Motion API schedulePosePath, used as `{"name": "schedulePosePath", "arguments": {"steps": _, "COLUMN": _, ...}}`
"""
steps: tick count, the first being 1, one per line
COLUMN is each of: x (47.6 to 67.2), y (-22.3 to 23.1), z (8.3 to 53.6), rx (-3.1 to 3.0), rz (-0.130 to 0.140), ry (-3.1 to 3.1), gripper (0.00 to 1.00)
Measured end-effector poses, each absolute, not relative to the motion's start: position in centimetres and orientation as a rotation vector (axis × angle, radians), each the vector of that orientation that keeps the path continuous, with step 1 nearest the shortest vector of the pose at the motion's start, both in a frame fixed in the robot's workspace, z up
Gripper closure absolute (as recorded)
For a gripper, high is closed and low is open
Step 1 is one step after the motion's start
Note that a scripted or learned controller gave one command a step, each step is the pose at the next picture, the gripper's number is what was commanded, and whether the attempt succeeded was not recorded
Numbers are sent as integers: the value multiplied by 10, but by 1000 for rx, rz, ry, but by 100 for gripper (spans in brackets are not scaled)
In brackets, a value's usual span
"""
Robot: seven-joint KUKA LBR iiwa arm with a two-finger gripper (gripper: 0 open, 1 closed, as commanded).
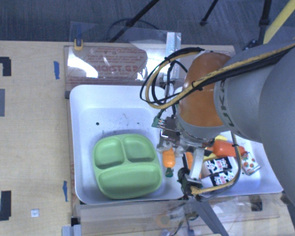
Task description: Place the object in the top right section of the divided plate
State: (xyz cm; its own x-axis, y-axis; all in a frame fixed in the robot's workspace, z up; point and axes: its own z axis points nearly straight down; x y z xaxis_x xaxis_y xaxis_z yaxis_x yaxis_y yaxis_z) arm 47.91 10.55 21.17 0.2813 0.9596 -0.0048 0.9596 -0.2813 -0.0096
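Note:
A green divided plate (129, 177) lies in the white bin (105, 109), toward its front. The plate has two small sections at the back and one large section in front; the top right section (139, 149) holds nothing. My gripper (167, 142) hangs just off the plate's right rim, under the orange wrist band. Directly below it is a small orange carrot-like object (168, 158) with a green tip, beside the plate's right edge. Whether the gripper holds it is hidden by the wrist.
Right of the gripper lie an orange item (222, 147), a black-and-white patterned box (219, 168) and a small printed packet (250, 164). Black and yellow cables loop around the wrist. A clear plastic sheet (113, 63) sits behind the bin.

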Motion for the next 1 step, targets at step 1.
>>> {"name": "schedulePosePath", "arguments": {"steps": 1, "x": 489, "y": 162, "z": 118, "rx": -2525, "rz": -47, "ry": -1888, "gripper": 100}}
